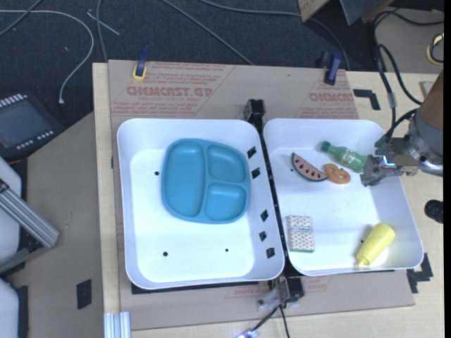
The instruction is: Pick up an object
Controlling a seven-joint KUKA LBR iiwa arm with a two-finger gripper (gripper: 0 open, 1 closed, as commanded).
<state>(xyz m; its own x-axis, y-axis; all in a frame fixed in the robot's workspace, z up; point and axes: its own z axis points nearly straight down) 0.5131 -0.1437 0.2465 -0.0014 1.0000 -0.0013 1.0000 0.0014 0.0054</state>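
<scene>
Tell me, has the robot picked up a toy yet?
Not yet. The gripper has reached the right bin, close by the green bottle, but nothing is lifted. The watermelon slice, pretzel, yellow bottle and little box all lie there. Grabbing and lifting are left.

A single fixed camera looks down at a slant on the bench [211,83] from above. It stands far enough back to take in both white bins: the left bin [134,203] and the right bin [394,210], plus dark floor beyond the bench.
</scene>
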